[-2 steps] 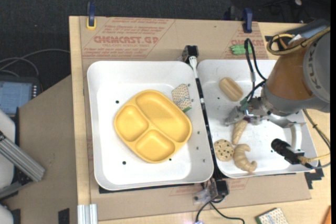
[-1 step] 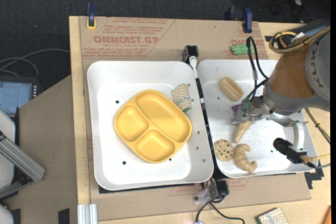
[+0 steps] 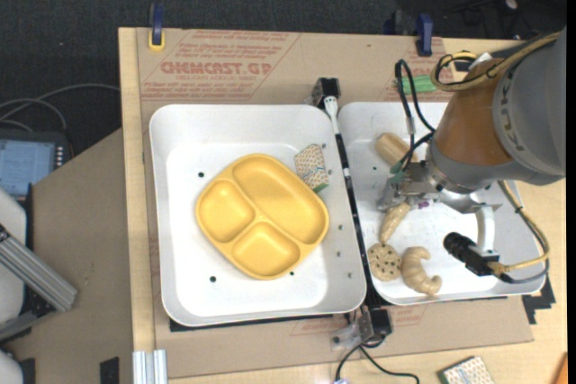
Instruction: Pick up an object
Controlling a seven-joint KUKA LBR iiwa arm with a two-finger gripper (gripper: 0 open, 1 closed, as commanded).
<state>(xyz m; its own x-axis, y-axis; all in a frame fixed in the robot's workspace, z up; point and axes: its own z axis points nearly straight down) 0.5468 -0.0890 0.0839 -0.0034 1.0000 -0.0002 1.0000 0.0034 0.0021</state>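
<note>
Your pincer hung above a tan croissant-shaped toy, grip state indiscernible; crowding neighbours risked a miss.

Arm reaching from right, tool lowered.

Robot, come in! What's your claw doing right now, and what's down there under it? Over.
Gripper low in right bin, over tan toy piece; grip unconfirmed. Cookie and croissant lie close by. Yellow tray in left bin.
</note>
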